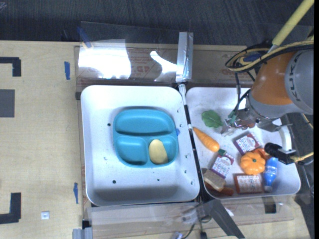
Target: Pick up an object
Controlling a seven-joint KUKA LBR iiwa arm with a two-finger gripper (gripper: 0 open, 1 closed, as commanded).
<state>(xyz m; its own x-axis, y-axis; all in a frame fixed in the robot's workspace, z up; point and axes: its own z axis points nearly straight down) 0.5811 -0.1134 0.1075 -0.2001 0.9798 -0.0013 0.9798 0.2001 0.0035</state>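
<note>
White bins, two: left bin [94, 183] with one blue divided tray [142, 123] holding one yellow lemon [158, 151], right bin [289, 185] with one carrot [206, 139], one green leaf [212, 118], one orange pumpkin [252, 163], one blue bottle [270, 173], three packets with unreadable labels, gripper [233, 121] grip state unclear.

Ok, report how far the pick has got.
Done: the gripper is down in the right bin, beside the green leaf. In hand: nothing visibly held. Left: grasp and lift; the carrot, pumpkin and packets all lie on the bin floor.
</note>
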